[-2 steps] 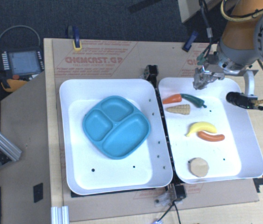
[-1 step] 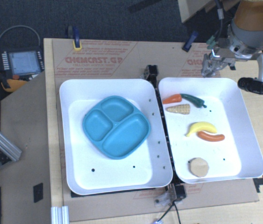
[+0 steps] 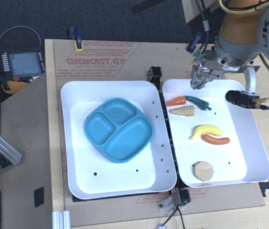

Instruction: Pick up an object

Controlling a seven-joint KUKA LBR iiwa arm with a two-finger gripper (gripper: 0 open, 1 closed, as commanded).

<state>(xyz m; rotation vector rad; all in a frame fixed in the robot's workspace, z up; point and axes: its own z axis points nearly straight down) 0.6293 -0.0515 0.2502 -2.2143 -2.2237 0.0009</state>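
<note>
My gripper (image 3: pixel 197 84) hangs over the far left corner of the right bin (image 3: pixel 249 147), its fingertips close together with nothing seen between them. Just below it lie an orange carrot (image 3: pixel 175 101) and a dark green pepper (image 3: pixel 198 102). A tan cone-shaped piece (image 3: pixel 182 111) rests beneath those. Nearer the middle of the bin a yellow banana (image 3: pixel 204 130) touches a red-orange sausage (image 3: pixel 215 140). A round beige cookie (image 3: pixel 203 171) sits near the bin's front.
The left bin (image 3: pixel 77 171) holds a blue divided plate (image 3: pixel 119 129). A black clamp (image 3: pixel 154 73) sits at the far end of the gap between the bins. A teach pendant (image 3: pixel 24 64) lies off the bench at the far left.
</note>
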